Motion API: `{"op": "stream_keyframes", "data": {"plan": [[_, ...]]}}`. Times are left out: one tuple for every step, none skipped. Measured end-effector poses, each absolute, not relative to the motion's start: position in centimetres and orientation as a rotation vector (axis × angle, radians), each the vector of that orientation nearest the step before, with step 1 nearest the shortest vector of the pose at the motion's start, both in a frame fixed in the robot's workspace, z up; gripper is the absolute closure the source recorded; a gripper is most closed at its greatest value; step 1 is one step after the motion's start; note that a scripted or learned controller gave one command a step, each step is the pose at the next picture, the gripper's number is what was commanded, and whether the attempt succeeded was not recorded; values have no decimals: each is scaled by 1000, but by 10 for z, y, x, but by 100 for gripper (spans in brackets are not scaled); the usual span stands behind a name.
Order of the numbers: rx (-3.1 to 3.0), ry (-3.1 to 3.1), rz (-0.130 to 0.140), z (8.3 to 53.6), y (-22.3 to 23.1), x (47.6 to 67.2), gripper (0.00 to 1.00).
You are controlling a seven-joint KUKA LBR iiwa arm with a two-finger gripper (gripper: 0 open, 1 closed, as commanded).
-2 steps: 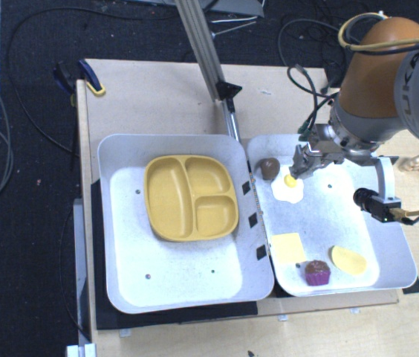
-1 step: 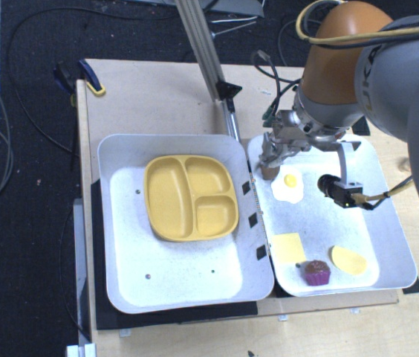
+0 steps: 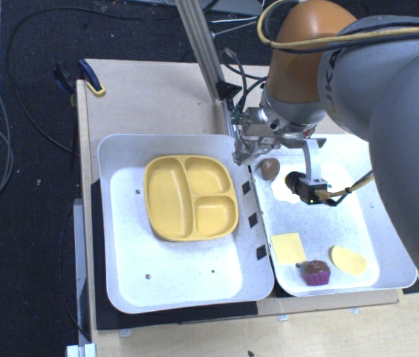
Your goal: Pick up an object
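Jaws (image 3: 248, 149) hung at the upper left corner of the right bin (image 3: 388, 262), close against the divide between the two bins, and from this slanted overhead view it could not be told how far apart they stood or whether anything sat between them. Just beside them, to the right, a small brown lump (image 3: 270, 169) lay on the bin floor; it looked apart from the metal, though the gap was too small to be sure.

The arm (image 3: 388, 73) came in from the right and filled the upper right of the view, its grey link sloping down to the orange band (image 3: 307, 47) and then to a grey wrist pointing steeply down at the bin. A yellow cable looped over the orange band. A black fitting (image 3: 306, 187) with a cable hung below the wrist, over the bin's middle.

Near the front of the right bin lay a pale yellow square (image 3: 289, 248), a purple piece (image 3: 316, 272) just in front of it, and a yellow disc (image 3: 348, 259) to the right, all well apart from the wrist.

In the left bin (image 3: 120, 274) a yellow tray (image 3: 191, 197) with three compartments lay flat. Both bins sat on a tan surface (image 3: 150, 99).
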State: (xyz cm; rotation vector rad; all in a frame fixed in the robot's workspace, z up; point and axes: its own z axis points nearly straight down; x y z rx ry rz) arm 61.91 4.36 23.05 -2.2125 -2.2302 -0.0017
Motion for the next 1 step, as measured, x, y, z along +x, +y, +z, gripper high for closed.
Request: {"op": "stream_keyframes", "data": {"plan": [[-2214, -2231, -3, 221, 96, 634, 100]]}}
